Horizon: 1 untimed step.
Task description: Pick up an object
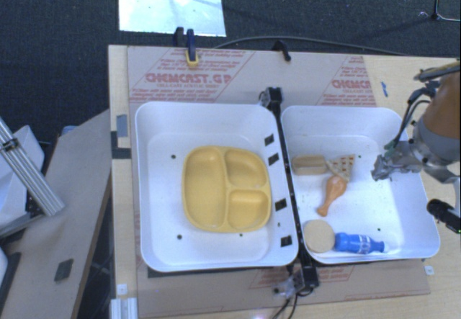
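The right bin (374,127) holds a tan bread slice (309,164), a waffle piece (343,165), a chicken drumstick (332,194), a round cookie (319,235) and a blue bottle (359,243) lying on its side. My gripper (385,167) hangs over the right side of this bin, to the right of the waffle piece and apart from it. Nothing shows between its fingers.
A yellow divided plate (226,189) lies in the left bin (162,130). A black clipped divider (279,166) runs between the two bins. The arm's wrist (441,130) stands over the right rim of the right bin.
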Motion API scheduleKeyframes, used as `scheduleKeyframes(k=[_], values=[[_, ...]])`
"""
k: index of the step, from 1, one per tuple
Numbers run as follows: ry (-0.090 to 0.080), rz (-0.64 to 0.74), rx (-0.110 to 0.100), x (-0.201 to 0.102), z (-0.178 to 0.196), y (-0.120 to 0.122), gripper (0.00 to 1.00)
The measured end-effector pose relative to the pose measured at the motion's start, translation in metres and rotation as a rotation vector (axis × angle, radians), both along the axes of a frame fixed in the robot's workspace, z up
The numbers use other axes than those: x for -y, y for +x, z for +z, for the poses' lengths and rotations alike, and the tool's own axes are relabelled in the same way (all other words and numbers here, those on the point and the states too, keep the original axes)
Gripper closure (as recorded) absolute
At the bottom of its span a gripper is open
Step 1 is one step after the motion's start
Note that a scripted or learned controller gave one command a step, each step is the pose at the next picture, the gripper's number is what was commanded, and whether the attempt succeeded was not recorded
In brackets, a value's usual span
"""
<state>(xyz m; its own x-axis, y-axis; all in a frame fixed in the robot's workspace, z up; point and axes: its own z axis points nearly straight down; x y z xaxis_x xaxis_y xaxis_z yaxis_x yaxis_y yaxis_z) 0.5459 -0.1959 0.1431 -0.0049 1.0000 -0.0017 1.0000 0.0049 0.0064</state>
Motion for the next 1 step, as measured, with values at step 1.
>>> scheduleKeyframes(k=[1], values=[[-0.001,0.001,0.001,-0.0012,0.0495,0.0111,1.00]])
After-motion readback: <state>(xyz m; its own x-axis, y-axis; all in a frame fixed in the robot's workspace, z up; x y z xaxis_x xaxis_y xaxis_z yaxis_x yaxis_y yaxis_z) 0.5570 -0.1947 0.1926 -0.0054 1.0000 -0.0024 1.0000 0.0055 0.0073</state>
